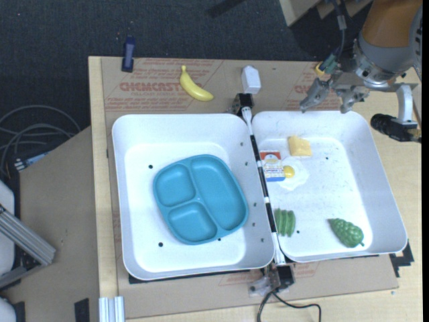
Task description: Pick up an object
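My gripper [330, 100] hangs above the far rim of the right bin [375, 166], its fingers spread open with nothing between them. In that bin lie a yellow cheese wedge [299, 146], a fried egg [291, 175], a small red and white carton [271, 165], a green pepper-like piece [285, 222] and a green bunch of grapes [346, 232]. All these lie below and nearer the camera than the gripper.
The left bin [134, 146] holds a blue divided plate [199, 198]. A yellow banana [193, 86], a small blue object [128, 53] and a white block [251, 79] lie on the board behind the bins. Cables run at the left.
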### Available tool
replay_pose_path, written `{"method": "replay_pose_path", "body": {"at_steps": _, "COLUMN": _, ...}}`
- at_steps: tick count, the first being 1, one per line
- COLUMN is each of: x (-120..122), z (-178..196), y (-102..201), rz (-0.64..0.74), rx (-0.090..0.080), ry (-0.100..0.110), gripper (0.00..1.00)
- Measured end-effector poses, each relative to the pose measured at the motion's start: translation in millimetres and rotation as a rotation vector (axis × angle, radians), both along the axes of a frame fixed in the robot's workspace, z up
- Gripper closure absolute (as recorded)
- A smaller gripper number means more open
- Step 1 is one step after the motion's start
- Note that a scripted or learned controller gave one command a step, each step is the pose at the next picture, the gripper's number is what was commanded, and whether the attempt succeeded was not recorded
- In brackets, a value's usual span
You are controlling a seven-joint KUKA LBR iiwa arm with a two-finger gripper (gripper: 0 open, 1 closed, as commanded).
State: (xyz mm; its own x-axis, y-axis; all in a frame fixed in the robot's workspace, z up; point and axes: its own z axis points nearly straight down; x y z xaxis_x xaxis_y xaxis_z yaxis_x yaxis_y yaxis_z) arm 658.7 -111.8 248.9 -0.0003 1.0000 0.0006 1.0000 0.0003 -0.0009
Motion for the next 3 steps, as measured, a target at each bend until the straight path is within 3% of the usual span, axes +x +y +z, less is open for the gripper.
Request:
{"method": "replay_pose_path", "body": {"at_steps": 1, "x": 1, "z": -164, "y": -12, "rz": -0.001, "rx": -0.001, "ry": -0.001, "gripper": 0.0}}
{"method": "replay_pose_path", "body": {"at_steps": 2, "x": 4, "z": -150, "y": -11, "rz": 0.0, "rx": -0.002, "ry": -0.011, "gripper": 1.0}}
{"method": "replay_pose_path", "body": {"at_steps": 3, "x": 2, "z": -153, "y": -11, "rz": -0.001, "rx": -0.001, "ry": -0.005, "gripper": 0.0}}
